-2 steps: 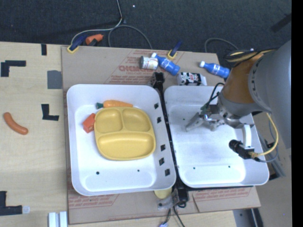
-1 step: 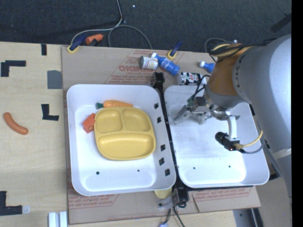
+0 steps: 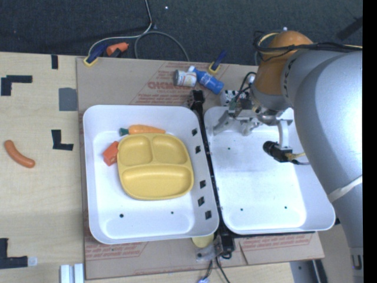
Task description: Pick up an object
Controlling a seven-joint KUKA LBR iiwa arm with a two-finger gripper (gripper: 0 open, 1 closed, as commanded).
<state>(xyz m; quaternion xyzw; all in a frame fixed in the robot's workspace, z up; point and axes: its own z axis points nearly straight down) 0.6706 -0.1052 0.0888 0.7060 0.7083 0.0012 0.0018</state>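
Note:
A yellow divided plate (image 3: 156, 165) lies in the left bin (image 3: 101, 214). An orange carrot (image 3: 146, 130) rests along the plate's far edge, and a small red-orange piece (image 3: 111, 152) sits against its left side. My gripper (image 3: 234, 121) is low over the far left corner of the right bin (image 3: 265, 214), close to the wall between the bins. The bulky grey arm with its orange band (image 3: 283, 43) comes in from the right and covers the right bin's far right part. Nothing shows between the gripper's tips.
A blue and white bottle (image 3: 200, 78) lies on the cardboard behind the bins. An orange sausage shape (image 3: 19, 154) lies on the bench far left. Clamps (image 3: 115, 49) and a cable sit at the back edge. A black cable piece (image 3: 277, 151) hangs off the wrist.

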